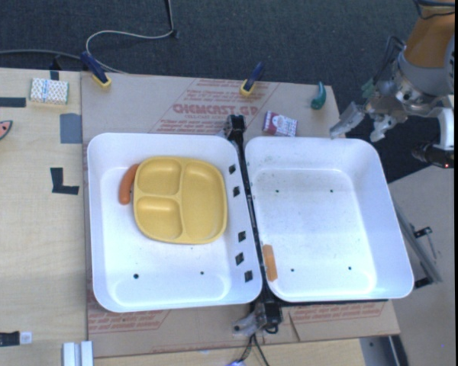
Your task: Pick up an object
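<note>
Plastic, stiff and light by the look of it, the yellow divided plate [179, 200] lay in the left bin [107, 280], best pinched at its rim, while the pincer [360, 122] hovered spread and empty beyond the right bin [389, 227].

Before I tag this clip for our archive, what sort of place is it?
Likely a robot grasping test bench: two white bins clamped side by side on cardboard, toy items like a yellow divided plate, and a gripper nearby.
</note>
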Available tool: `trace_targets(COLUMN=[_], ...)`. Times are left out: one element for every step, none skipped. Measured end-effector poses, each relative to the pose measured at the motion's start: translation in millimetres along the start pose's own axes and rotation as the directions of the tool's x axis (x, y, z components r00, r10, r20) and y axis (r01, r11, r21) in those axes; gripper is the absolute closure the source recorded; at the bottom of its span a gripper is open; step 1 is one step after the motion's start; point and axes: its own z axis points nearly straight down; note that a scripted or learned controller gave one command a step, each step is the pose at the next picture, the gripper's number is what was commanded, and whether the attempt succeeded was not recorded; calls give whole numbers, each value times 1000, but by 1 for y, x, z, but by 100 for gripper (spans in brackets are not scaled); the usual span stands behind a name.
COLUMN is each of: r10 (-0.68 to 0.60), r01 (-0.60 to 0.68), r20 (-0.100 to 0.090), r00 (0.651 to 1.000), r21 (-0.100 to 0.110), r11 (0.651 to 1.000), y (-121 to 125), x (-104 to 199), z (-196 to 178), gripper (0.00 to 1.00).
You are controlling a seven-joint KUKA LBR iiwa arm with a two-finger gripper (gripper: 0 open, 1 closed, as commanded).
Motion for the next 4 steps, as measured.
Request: trace_targets(r10=[-2,-1,-3,-3], r01=[2,1,3,3], r20=[-2,-1,0,0], r00=[1000,1000,1000,1000], r21=[2,1,1,1], r11=[1000,1000,1000,1000], y=[2,3,3,3], x=[67,110,110,110], z=[66,62,52,52], gripper=[0,0,100,0])
